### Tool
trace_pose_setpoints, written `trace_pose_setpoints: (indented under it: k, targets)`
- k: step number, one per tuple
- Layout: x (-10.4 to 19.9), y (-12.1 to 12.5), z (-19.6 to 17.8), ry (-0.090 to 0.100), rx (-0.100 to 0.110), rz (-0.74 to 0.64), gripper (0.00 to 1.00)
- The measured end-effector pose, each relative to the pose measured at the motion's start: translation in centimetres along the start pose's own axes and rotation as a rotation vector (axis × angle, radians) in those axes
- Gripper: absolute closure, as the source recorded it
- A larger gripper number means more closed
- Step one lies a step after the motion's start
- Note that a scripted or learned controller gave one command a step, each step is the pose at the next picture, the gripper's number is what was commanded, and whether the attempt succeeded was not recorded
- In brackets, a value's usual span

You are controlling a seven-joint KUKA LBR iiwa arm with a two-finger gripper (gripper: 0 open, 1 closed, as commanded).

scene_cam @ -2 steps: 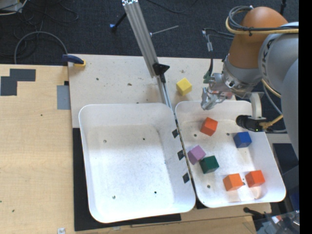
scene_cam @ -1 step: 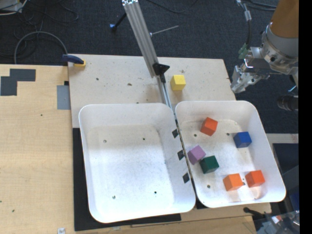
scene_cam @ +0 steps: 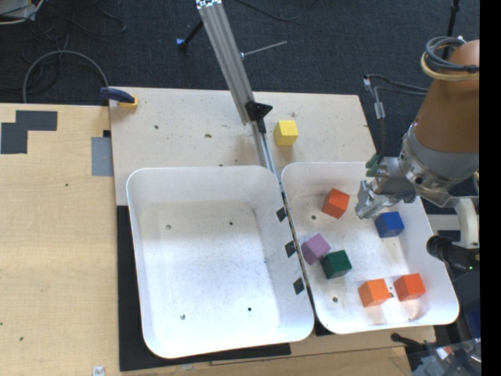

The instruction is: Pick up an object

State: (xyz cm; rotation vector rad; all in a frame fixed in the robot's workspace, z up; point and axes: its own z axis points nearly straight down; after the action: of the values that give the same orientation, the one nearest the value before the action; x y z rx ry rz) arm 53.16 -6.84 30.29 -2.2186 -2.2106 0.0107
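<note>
White bins: two, a left bin (scene_cam: 156, 210) and a right bin (scene_cam: 438, 304)
Orange cubes: two (scene_cam: 336, 203) (scene_cam: 374, 292)
Red cube: one (scene_cam: 409, 287)
Blue cube: one (scene_cam: 389, 225)
Purple cube: one (scene_cam: 315, 247)
Green cube: one (scene_cam: 337, 264)
Yellow cube: one (scene_cam: 286, 132), on the bench outside the bins

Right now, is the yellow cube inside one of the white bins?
No, the yellow cube sits on the bench behind the right bin.

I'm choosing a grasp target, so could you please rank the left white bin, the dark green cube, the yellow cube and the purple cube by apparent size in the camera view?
1. Left white bin, far the largest.
2. Dark green cube, purple cube and yellow cube: they look alike, so I won't rank them.
</note>
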Motion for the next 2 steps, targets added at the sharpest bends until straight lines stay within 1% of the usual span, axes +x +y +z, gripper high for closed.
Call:
trace_pose_setpoints:
  k: [1, 2]
  targets:
    - [2.0, 3.7, 6.3, -0.001, -0.002, -0.005, 1.00]
    - [4.6, 4.3, -7.3, -0.002, -0.018, -0.005, 1.00]
